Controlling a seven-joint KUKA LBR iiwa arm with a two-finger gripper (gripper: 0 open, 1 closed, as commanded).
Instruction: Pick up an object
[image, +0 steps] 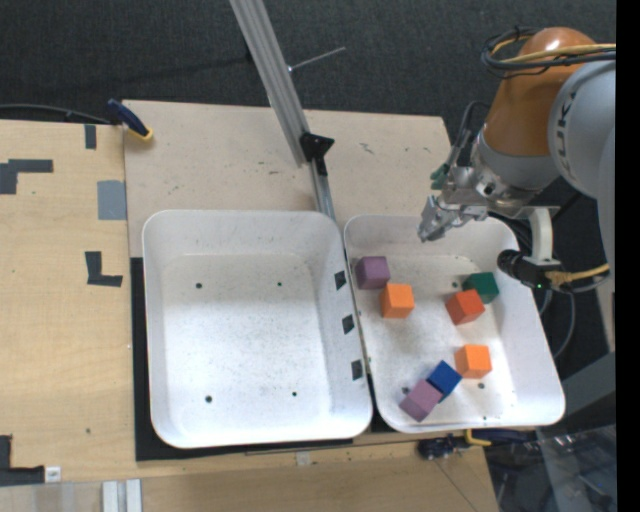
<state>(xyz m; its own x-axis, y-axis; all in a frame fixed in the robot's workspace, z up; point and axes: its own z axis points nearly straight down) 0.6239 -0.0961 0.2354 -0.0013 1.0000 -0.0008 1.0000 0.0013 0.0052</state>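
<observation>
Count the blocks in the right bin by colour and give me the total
Purple blocks: 2
Orange blocks: 2
Red block: 1
Green block: 1
Blue block: 1
Total: 7

The two shallow white plastic bins (245, 235) look smooth and faintly speckled. The pale wooden worktop (60, 320) is matt, with grey tape patches. The small coloured cube blocks, such as the orange one (397, 299), look matt and smooth. The slanted aluminium rail (275, 75) has a brushed metal sheen. The hand (437, 226) looks metallic.
</observation>
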